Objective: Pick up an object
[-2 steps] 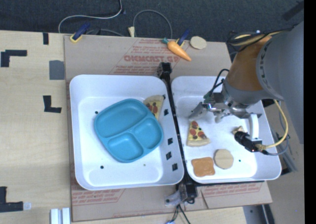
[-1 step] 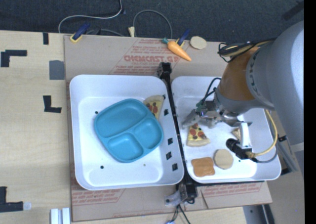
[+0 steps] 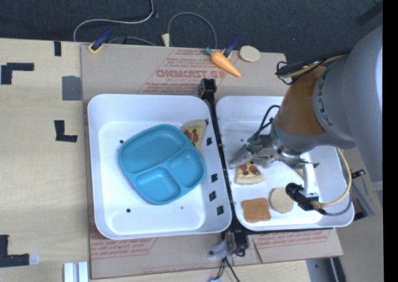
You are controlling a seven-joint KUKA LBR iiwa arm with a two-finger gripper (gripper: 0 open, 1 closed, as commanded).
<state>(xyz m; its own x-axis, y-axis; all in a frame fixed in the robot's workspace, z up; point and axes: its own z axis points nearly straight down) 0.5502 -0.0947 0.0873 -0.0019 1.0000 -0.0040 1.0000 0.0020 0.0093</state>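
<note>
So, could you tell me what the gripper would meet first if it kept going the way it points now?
Probably the pizza slice: the gripper points down and left into the right bin, right above that slice. Depth is hard to judge from this slanted view.

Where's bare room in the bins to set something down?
Left bin: bare floor left of and in front of the blue divided plate. Right bin: bare at its far end. Its near end is crowded with pizza slice, toast, cookie and gripper.
</note>
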